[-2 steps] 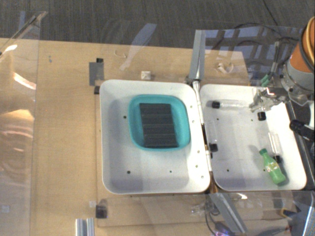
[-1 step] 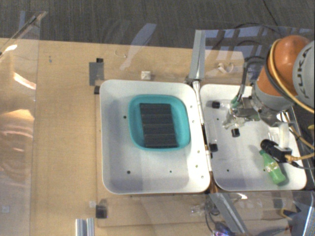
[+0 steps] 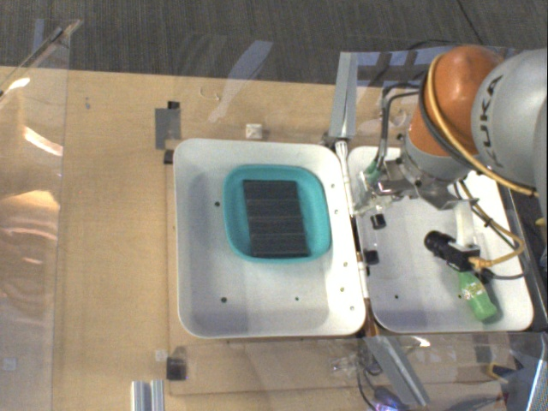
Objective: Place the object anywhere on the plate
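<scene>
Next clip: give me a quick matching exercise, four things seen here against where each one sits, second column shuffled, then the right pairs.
Things:
1. plate
2. dark ridged block
3. green object
4. arm

Places:
A. near the front right corner of the right bin
B. in the middle of the left bin
C. over the back of the right bin, reaching in from the right
D. lying on the teal plate

Pairs: 1-B, 2-D, 3-A, 4-C
</scene>
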You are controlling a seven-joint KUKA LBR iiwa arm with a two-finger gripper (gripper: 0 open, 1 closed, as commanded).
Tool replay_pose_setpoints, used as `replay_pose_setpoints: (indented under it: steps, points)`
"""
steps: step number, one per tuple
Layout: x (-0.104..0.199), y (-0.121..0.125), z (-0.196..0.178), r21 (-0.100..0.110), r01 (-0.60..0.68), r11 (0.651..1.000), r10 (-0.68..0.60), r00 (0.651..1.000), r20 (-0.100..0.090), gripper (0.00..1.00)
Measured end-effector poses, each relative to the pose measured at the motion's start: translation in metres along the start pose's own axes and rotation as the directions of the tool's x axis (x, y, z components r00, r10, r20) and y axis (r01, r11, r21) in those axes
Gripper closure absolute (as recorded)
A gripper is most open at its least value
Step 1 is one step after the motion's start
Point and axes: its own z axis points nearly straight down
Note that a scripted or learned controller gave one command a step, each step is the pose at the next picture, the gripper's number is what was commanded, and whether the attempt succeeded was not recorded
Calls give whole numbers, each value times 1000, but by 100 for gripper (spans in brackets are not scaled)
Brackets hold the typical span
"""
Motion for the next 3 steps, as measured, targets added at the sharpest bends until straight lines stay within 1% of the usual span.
replay_pose_setpoints:
  steps: [1,2,3]
  points:
    - [15,44,4,0,163,987,-163,987,0,100]
    - [103,35,9,-1,312,950,-312,950,-1,100]
    - [102,35,9,-1,311,950,-311,950,-1,0]
